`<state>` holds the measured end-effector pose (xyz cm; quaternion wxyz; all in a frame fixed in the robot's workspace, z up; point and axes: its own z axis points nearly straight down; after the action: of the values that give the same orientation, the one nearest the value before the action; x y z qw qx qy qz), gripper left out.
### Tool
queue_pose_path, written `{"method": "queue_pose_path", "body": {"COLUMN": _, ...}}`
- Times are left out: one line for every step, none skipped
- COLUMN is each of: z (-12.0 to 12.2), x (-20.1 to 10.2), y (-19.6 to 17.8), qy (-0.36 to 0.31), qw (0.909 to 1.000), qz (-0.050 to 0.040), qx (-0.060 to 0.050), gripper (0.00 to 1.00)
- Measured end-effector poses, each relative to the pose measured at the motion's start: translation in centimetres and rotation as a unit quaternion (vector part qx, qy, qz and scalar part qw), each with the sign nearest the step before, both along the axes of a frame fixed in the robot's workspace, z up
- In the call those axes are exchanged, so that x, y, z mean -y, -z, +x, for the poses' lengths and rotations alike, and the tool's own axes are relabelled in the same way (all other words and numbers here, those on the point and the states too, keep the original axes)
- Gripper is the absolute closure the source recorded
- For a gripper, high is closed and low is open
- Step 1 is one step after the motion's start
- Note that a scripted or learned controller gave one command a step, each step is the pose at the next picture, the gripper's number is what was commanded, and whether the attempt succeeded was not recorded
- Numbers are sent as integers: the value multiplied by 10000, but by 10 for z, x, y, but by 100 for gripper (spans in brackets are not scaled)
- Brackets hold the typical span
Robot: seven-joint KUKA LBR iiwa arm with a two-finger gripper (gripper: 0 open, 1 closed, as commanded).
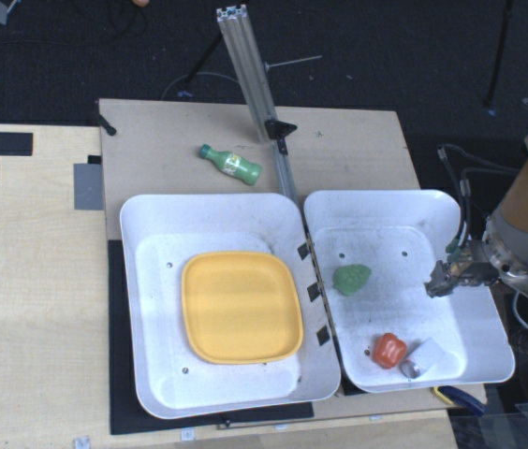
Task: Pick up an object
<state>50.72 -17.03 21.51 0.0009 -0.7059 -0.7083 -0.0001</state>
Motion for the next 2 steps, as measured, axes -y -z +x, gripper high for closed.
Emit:
{"method": "queue_pose_path", "body": {"z": 0, "x": -60, "y": 2, "qy": -3, "qw": 10000, "qz": 0, "qx": 1, "gripper": 100}}
{"method": "queue_pose_path", "body": {"z": 15, "x": -112, "y": 0, "qy": -3, "qw": 10000, "qz": -2, "qx": 4, "gripper": 100}}
